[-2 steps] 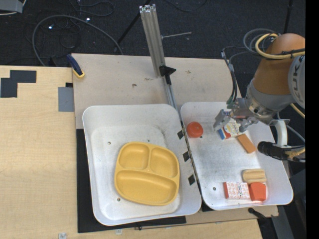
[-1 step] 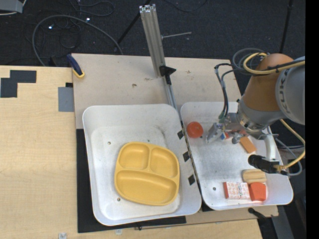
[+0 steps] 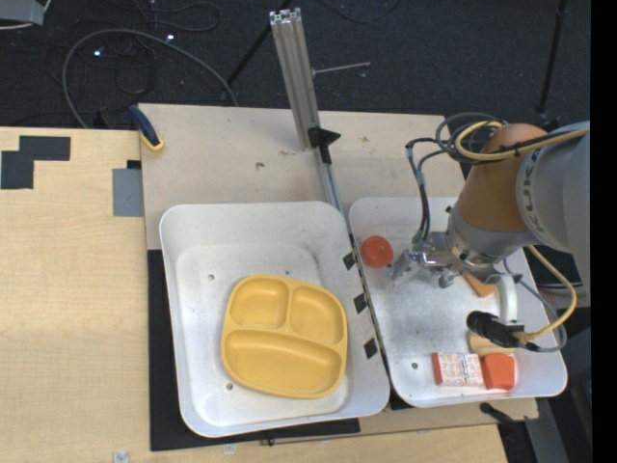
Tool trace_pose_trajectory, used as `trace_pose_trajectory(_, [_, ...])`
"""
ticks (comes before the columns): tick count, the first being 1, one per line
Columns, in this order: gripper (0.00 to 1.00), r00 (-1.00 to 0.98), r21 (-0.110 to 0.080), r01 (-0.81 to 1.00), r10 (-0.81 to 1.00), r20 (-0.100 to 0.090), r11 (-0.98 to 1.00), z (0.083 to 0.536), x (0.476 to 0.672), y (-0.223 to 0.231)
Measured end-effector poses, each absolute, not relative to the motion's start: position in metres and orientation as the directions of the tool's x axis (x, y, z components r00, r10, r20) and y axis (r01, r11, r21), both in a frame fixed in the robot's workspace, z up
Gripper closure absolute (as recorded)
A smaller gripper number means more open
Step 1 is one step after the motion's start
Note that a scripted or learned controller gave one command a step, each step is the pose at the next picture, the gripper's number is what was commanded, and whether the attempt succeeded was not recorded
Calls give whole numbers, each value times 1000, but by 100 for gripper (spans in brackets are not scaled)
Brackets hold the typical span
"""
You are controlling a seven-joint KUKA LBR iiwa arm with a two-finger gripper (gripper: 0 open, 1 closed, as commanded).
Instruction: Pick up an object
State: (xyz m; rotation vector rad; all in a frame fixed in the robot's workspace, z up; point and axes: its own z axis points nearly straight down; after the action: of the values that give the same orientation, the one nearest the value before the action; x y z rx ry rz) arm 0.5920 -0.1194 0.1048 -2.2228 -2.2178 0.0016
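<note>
My gripper hangs low over the upper middle of the right bin, under the grey arm and its orange band. A small orange-red ball lies just to its left, near the bin's left wall, apart from it. An orange piece pokes out from beneath the wrist on the right. A white and orange box lies flat near the bin's front right corner. I see nothing between the gripper's tips.
The left bin holds a yellow divided plate. An aluminium post rises behind the bins. Bare floor of the right bin stretches between the gripper and the box.
</note>
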Motion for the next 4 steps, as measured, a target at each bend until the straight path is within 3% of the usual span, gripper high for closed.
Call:
trace_pose_trajectory(1, [100,6,-5,1000,1000,1,-6,114,591,-120])
trace_pose_trajectory(4, [100,-1,3,1000,1000,-1,1,262,602,-114])
